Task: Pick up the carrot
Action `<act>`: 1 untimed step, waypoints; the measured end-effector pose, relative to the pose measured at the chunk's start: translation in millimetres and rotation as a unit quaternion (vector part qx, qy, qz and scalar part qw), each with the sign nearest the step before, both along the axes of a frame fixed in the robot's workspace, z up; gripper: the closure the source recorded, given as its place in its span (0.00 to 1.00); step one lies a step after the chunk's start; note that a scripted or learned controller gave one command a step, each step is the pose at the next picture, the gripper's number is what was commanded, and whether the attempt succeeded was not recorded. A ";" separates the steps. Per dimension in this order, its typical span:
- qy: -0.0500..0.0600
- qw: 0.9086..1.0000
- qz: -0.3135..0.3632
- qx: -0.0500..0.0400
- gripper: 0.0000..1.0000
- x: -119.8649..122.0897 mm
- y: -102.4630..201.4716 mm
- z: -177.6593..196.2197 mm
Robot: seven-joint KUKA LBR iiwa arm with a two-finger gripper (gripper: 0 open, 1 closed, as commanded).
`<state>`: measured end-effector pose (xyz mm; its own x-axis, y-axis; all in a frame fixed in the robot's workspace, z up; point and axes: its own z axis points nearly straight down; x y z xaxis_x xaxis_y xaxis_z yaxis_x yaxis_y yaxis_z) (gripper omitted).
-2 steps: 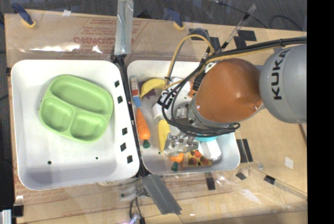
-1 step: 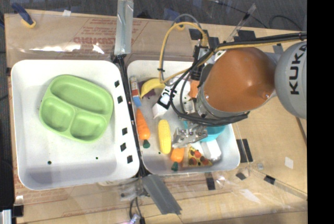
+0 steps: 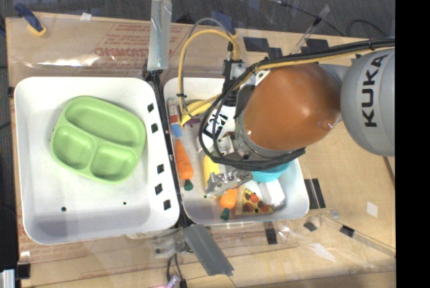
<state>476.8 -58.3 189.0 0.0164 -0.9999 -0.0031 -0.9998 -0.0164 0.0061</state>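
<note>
A grey KUKA arm (image 3: 366, 102), its orange band (image 3: 289, 109) bulging above the wrist, reaches in from the right over a wooden desk (image 3: 101, 45) that carries two shallow white bins side by side. The left bin (image 3: 27, 146) holds a green divided plate (image 3: 99, 139), lying well apart from the arm. The right bin (image 3: 299, 203) is crowded and lies largely under the arm's wrist. Yellow and black cables (image 3: 201, 35) loop from the far edge of that bin toward the wrist.

The gripper (image 3: 228, 180) hangs low in the right bin, its metal end near the bin's middle, above a jumble of small toy foods. Whether its fingers are wide or narrow cannot be told from this angle; nothing can be seen between them.

The carrot (image 3: 183, 164), orange with a small green tip at its near end, lies lengthwise along the left wall of the right bin, just to the left of the gripper and apart from it. A second small orange piece (image 3: 228, 199) with a green tip sits nearer, just below the gripper, beside a red-and-yellow item (image 3: 253, 201).

On this evidence the pick-up is not yet done: the carrot rests on the bin floor, and closing on it and lifting it remain.
</note>
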 end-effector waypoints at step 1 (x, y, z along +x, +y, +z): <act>-0.007 0.987 0.157 0.000 1.00 30.9 -45.3 125.3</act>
<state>507.7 -103.5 314.2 0.3266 -0.9452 -0.0009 -0.9451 -0.3265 -0.0086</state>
